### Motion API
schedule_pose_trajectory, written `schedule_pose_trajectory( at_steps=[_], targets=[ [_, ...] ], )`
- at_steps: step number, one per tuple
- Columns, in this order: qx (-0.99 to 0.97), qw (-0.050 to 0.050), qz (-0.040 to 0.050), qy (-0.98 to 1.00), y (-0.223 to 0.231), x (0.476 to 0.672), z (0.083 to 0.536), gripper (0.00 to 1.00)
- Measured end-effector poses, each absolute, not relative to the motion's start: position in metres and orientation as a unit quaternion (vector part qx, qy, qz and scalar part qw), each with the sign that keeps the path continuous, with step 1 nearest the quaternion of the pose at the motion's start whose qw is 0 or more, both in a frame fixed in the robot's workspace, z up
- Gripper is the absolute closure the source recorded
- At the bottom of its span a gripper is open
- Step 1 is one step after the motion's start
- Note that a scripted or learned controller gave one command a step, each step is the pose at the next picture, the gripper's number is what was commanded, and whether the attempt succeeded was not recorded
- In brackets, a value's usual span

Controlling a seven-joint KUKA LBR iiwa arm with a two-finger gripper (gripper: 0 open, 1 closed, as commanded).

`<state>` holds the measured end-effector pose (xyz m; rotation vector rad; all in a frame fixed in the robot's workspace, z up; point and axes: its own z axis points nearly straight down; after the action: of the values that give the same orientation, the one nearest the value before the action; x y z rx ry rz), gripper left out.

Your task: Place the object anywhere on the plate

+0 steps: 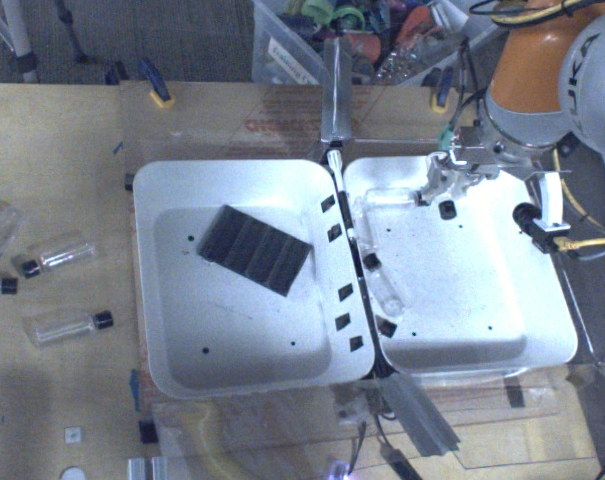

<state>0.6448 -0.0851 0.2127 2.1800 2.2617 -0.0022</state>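
The claw (437, 183) hangs over the far edge of the right bin (542, 343), below the arm's orange band (532, 53); whether it is clenched or released cannot be told. Just beside it, towards the divider, a clear bottle (390, 200) lies on the bin floor, and a small black cap (447, 208) sits right under the claw. A second clear bottle (385, 290) lies along the divider, nearer the front. In the left bin (147, 268) the dark ribbed plate (255, 250) lies flat, turned askew. More clear vials (60, 258) lie on the table (62, 148) further left.
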Motion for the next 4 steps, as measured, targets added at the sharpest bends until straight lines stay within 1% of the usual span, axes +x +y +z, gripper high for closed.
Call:
schedule_pose_trajectory(
  at_steps=[1,2,3,4],
  targets=[
    [0.790,0.001,0.0002,0.613,-0.005,0.663,0.204,1.00],
    [0.826,0.000,-0.0005,0.564,0.081,0.666,0.184,1.00],
    [0.652,0.001,0.0011,0.758,0.150,0.667,0.270,1.00],
    [0.670,-0.001,-0.0013,0.742,0.213,0.665,0.140,1.00]
  ],
)
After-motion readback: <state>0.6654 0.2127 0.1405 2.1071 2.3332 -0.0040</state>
